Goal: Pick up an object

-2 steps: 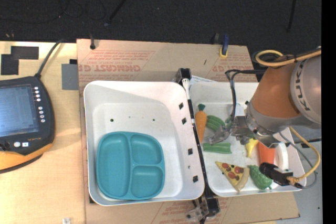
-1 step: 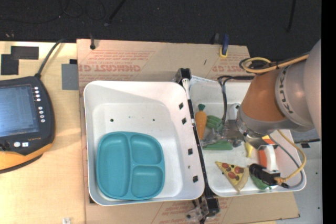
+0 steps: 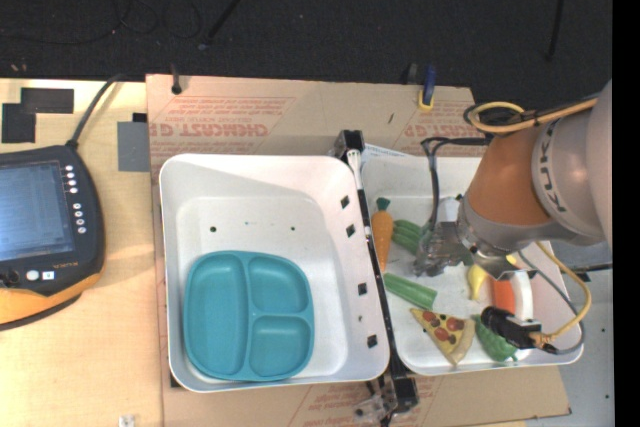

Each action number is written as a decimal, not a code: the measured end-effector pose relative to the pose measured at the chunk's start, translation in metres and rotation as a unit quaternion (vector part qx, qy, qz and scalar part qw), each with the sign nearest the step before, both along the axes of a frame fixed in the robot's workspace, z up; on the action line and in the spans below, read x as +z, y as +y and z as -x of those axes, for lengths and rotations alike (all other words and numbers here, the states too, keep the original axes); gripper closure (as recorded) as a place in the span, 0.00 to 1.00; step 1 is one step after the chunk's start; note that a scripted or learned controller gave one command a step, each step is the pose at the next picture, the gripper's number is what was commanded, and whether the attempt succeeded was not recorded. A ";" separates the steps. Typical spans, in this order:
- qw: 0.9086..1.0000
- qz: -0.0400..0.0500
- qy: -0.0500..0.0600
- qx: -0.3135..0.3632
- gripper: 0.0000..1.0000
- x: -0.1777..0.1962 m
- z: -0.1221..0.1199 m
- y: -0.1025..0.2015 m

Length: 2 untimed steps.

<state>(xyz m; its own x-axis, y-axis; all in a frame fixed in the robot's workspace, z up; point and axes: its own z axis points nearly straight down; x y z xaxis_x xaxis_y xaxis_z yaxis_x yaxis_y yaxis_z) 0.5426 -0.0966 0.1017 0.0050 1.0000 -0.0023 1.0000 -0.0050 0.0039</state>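
Hanging low in the right-hand white bin (image 3: 420,173), the grey two-finger gripper (image 3: 436,258) sat just right of a green toy vegetable piece (image 3: 407,234) and an orange toy carrot (image 3: 382,227). The carrot's long axis ran near-to-far along the bin's left wall. How far the gripper was open, or whether it held anything, I could not tell.

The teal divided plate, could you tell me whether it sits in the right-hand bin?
No, the teal divided plate lies in the left bin, away from the toy food.
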 end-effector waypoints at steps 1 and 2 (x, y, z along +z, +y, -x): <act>1.000 0.000 -0.001 0.003 1.00 0.042 -0.078 -0.008; 1.000 -0.001 0.003 0.003 0.00 0.039 -0.074 -0.007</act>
<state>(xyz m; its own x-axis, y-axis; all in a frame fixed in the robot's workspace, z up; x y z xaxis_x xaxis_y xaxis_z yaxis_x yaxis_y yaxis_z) 0.6162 -0.1037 0.1406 -0.0014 1.0000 -0.0003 1.0000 0.0014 -0.0024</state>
